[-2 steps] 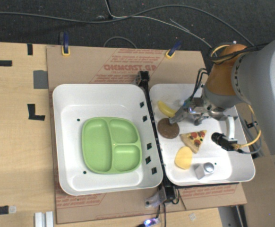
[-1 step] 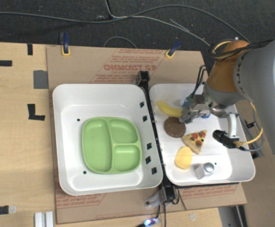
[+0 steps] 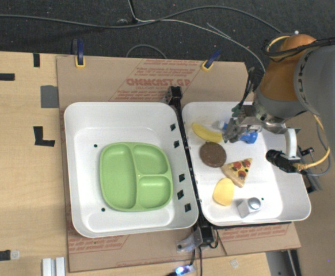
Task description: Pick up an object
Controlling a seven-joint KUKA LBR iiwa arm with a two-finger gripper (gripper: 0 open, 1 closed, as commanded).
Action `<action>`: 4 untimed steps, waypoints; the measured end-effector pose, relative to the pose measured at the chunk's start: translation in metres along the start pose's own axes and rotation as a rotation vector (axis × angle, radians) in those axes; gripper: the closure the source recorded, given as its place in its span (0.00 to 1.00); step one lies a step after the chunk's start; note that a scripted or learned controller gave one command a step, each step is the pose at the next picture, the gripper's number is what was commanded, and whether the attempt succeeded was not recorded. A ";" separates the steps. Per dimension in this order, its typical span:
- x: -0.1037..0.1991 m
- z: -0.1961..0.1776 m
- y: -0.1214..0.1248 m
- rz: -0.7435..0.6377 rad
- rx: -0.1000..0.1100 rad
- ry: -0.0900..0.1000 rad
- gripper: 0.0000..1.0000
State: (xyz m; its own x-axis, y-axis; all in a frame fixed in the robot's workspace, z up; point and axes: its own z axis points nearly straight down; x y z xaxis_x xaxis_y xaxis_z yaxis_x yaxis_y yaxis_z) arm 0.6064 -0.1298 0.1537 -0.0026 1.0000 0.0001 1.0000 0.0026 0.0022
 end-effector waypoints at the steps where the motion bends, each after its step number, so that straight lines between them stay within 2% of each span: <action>1: -0.004 -0.045 -0.005 0.002 0.000 -0.001 1.00; 2: -0.004 -0.047 -0.005 0.001 0.004 0.001 1.00; 3: 0.046 -0.041 0.004 -0.003 0.006 0.002 1.00; 4: 0.096 -0.036 0.000 -0.003 0.006 0.001 1.00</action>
State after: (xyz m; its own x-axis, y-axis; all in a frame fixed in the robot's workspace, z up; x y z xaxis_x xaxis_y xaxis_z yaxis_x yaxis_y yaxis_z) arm 0.6063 -0.0336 0.1899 -0.0053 1.0000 0.0007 1.0000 0.0053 -0.0038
